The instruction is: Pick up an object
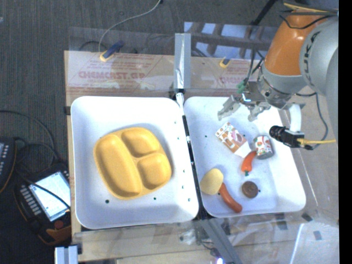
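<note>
Tabletop (pixel 124 76): carries 2 shallow white bins side by side.

Left bin (pixel 88 114): holds 1 yellow divided tray (pixel 132 161) with 3 compartments, lying near the bin's centre, slightly turned.

Right bin (pixel 286 194): holds 6 small items.
- Small printed packet (pixel 231 137), white with red and orange markings, in the upper middle of the bin.
- Small can (pixel 263 146), on its side, just right of the packet.
- Red-orange pepper-shaped piece (pixel 248 161), directly below the can and touching or nearly touching it.
- Yellow potato-like lump (pixel 211 181), near the bin's left wall, lower half.
- Orange carrot-like piece (pixel 230 198), running diagonally from the lump's lower right edge, touching it.
- Brown round disc (pixel 250 189), just right of the carrot-like piece, below the pepper-shaped piece.

Arm (pixel 300 43): grey with orange band, entering from upper right.

Gripper (pixel 242 109): positioned over the upper part of the right bin, above the packet and apart from it. Its 2 fingers are spread apart, with nothing between them. All 6 items lie on the bin floor.
</note>
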`<state>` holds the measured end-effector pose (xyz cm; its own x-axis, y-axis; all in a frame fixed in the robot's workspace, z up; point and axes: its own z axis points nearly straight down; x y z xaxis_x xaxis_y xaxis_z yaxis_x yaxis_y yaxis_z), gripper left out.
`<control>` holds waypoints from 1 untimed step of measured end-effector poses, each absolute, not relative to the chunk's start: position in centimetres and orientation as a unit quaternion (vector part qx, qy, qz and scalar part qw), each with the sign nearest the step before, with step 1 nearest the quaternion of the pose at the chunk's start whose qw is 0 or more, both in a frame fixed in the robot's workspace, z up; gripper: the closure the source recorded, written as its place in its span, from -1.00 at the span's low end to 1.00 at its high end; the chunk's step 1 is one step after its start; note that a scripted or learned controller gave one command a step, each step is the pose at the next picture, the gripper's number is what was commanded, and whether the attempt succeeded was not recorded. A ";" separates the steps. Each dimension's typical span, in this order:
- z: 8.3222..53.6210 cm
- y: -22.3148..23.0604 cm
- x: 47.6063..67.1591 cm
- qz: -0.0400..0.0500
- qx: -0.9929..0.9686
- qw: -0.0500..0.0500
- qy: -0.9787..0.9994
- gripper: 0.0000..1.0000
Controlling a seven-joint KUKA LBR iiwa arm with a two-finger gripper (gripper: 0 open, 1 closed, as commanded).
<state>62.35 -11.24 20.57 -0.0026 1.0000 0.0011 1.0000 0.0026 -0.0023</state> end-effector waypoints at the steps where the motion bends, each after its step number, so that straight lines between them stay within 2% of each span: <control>1: 9.5 -12.2 61.2 0.000 -0.707 0.000 -0.707 -1.00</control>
